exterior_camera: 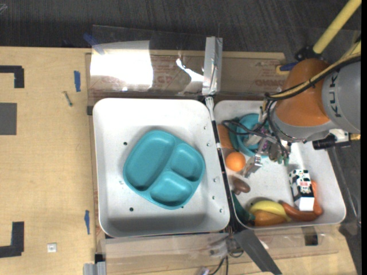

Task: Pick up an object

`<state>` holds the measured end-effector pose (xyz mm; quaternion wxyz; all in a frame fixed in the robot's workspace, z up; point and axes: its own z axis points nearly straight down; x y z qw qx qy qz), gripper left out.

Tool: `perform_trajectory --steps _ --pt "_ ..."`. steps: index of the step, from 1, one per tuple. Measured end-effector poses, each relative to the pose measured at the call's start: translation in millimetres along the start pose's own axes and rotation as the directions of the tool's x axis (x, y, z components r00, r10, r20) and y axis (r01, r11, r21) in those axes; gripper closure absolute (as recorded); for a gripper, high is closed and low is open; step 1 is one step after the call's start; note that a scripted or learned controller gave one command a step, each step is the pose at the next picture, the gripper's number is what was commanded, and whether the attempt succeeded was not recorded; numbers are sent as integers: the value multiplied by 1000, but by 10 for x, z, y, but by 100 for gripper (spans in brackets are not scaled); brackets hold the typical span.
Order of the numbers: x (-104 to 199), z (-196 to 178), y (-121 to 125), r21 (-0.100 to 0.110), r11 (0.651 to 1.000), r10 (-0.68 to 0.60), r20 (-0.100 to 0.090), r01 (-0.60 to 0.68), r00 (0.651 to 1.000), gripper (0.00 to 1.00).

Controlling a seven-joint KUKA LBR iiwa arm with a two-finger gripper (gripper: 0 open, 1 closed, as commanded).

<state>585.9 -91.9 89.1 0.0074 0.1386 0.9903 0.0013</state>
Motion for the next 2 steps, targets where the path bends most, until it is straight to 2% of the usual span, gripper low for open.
perform_trajectory --steps 1,2 --pt "-61 1 -9 2 999 -48 0 48 999 0" --pt "-23 -4 13 -1 994 109 1 -109 994 0"
